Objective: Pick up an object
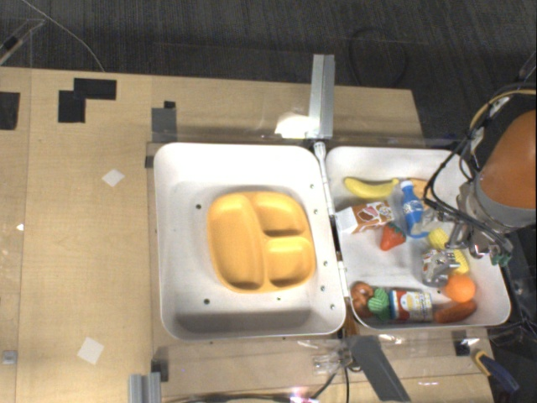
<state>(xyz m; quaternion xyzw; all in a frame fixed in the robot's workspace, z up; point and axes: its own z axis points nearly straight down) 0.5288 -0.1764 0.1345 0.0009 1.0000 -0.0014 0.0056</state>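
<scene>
Arm is in over the right shallow white plastic bin [500, 309], grey wrist with the orange band [513, 168] hanging above the bin's right side, cables looped around it. The metal two-finger gripper [437, 269] sits low in the clutter, just beside a small yellow lumpy toy [445, 240] and an orange round fruit toy [460, 289]; can't tell from here whether it's clenched, released or on anything (too small and tangled with the cable bundle). All the pickable stuff is heaped in that bin, which is why the arm is working there: a yellow plastic banana [369, 188] along the back, a blue bottle-shaped object [411, 208], a red strawberry-like piece [393, 238], a printed snack packet [370, 217], and along the front wall a small labelled bottle lying on its side [409, 304] next to a green-and-red vegetable toy [371, 300]. Left white bin [180, 225] holds just a yellow two-compartment plastic tray [258, 240], centred, well apart from the arm. My read: it's going for one of the pieces right under the wrist, likely the yellow or orange one, but nothing looks lifted. The tight packing there makes a clean grab doubtful.
</scene>
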